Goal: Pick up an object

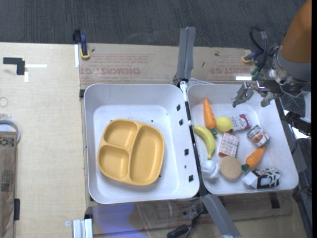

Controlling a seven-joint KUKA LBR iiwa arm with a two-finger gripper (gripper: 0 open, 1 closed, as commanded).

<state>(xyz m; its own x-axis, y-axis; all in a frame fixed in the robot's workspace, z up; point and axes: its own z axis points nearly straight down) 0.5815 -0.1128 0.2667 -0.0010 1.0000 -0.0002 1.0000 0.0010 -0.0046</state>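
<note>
My gripper (pixel 254 96) hangs over the far right part of the right bin (pixel 286 148), fingers spread with nothing between them. Below it lie a carrot (pixel 208 113), a lemon (pixel 224 124), a banana (pixel 206 139), a red-and-white packet (pixel 241 122), a small can (pixel 258 136), a red-and-white box (pixel 228 145), a second carrot (pixel 255 156), a tan round disc (pixel 230 167), a white item (pixel 210 169) and a black-and-white carton (pixel 262 178). None touches the gripper.
The left bin (pixel 94 133) holds a yellow divided plate (pixel 131 151). A grey divider bar (pixel 186 53) runs between the bins at the back. Cardboard (pixel 129 63) lies behind the bins. Cables and clamps sit near the arm at the upper right.
</note>
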